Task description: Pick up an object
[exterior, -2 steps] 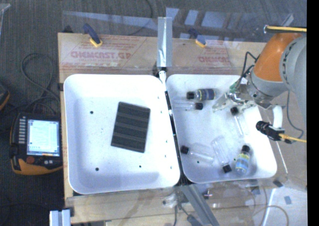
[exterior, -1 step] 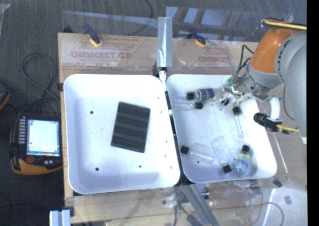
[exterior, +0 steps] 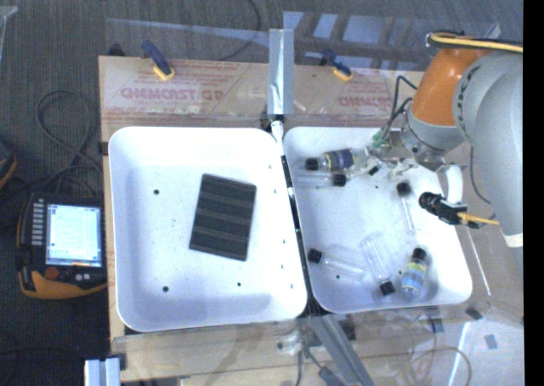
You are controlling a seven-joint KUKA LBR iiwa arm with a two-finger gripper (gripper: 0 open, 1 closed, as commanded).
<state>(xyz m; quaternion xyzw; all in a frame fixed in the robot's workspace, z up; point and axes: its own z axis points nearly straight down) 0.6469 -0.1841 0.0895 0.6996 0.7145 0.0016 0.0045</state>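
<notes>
Because the grey arm with its orange band reaches in from the right, its two-finger gripper (exterior: 387, 148) hangs over the far corner of the right-hand shallow white bin (exterior: 455, 286), near a small clear bottle with a blue label (exterior: 338, 159); I cannot tell how the gripper is set. Other clear bottles with black caps (exterior: 340, 260) lie loose nearer the front, apparently tipped in as pick targets, while a dark ribbed rectangular block (exterior: 223, 216) lies alone in the left-hand white bin (exterior: 127, 291).

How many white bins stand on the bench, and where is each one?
2. The left bin holds a dark ribbed pad; the right bin holds small clear bottles, near the arm.
</notes>
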